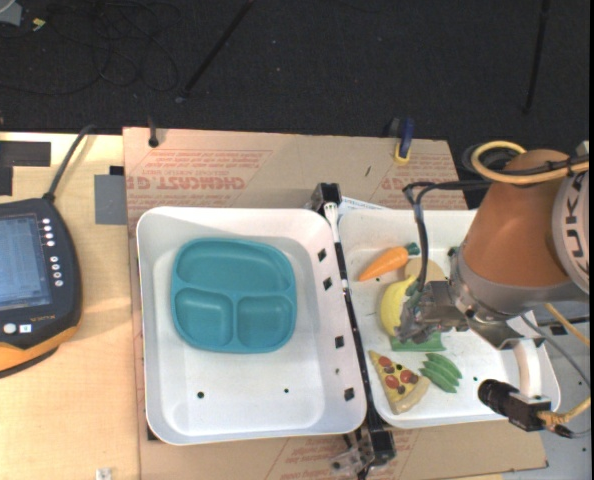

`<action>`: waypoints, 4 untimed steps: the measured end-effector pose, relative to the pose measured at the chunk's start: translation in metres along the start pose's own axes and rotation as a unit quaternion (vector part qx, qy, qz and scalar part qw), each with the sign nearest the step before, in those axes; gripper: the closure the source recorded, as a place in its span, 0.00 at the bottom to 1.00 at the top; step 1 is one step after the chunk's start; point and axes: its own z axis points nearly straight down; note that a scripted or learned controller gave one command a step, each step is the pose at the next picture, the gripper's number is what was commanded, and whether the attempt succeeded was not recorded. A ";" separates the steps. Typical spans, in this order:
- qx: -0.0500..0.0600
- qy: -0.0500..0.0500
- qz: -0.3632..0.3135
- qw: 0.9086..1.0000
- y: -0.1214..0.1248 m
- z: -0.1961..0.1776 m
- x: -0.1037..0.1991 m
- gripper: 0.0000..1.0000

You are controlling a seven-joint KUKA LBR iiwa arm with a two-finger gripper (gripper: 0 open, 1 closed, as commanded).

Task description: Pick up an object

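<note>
Two shallow white bins are seen side by side on a sheet of cardboard (277,168) laid over the bench. In the left bin (157,268) a teal divided plate (235,296) is lying flat, with one large compartment towards the far side and two smaller ones towards the near side. In the right bin (447,413) several toy foods are gathered: an orange carrot (385,263) with a green top is lying near the far left part, a yellow banana (393,303) is just beside and below it, a pizza slice (397,378) with red toppings is resting near the near left corner, and a green pea pod (442,370) is lying just to the right of the slice. The arm is reaching in from the right, its orange band (512,228) being prominent above the grey wrist. The gripper (417,323) is lowered into the right bin, at the right edge of the banana and above a small green item (425,344) whose identity cannot be made out. Whether the claw is open or closed cannot be told, as it is hidden in dark clutter under the wrist, and no object can be confirmed as held. A handheld control pendant (17,273) with a screen is lying on the bench to the left, well apart from the bins, and a blue clamp (405,138) is fixed at the far edge of the cardboard.
</note>
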 end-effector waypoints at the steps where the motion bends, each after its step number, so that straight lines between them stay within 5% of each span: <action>1: -0.004 0.000 -0.004 1.000 0.001 -0.036 0.050 1.00; 2: -0.004 0.000 -0.004 1.000 0.032 -0.058 0.097 1.00; 3: -0.002 -0.001 -0.003 1.000 0.031 -0.057 0.095 0.00; 4: 0.000 -0.001 -0.004 1.000 0.031 -0.066 0.095 1.00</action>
